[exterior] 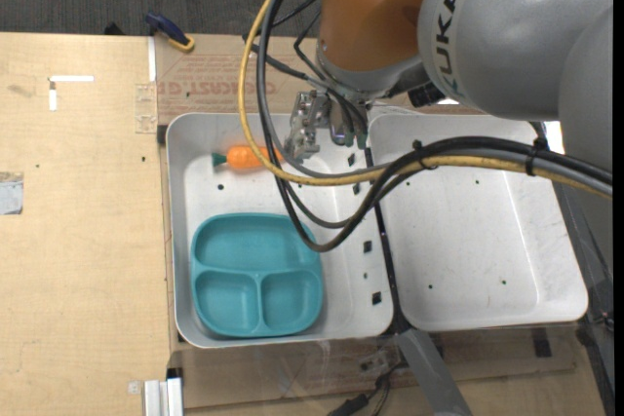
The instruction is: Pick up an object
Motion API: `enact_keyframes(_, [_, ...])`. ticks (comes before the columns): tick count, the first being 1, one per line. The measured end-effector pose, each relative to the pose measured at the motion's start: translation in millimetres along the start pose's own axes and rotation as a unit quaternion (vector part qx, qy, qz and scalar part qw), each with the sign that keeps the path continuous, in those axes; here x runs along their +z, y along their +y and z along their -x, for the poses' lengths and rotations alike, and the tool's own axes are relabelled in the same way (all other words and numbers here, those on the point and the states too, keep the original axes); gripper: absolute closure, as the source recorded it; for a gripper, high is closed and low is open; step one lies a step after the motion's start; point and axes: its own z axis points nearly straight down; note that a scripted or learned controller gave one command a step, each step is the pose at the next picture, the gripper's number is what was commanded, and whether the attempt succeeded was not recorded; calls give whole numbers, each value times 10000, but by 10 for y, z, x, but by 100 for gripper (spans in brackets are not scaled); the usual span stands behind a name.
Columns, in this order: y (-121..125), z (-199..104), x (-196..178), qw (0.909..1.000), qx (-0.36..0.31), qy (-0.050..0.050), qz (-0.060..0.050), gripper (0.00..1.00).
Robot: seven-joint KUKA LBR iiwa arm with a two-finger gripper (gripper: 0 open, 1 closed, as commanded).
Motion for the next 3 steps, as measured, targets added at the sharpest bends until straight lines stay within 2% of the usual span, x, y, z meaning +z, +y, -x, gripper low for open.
enact_keyframes(1, [846, -287, 1301, 9848, 1736, -14, 6, 100])
enact_keyframes(2, [714, -255, -890, 9812, 1930, 5, -11, 100])
enact_keyframes(3, [830, -762, -108, 9328, 3605, 30, -34, 100])
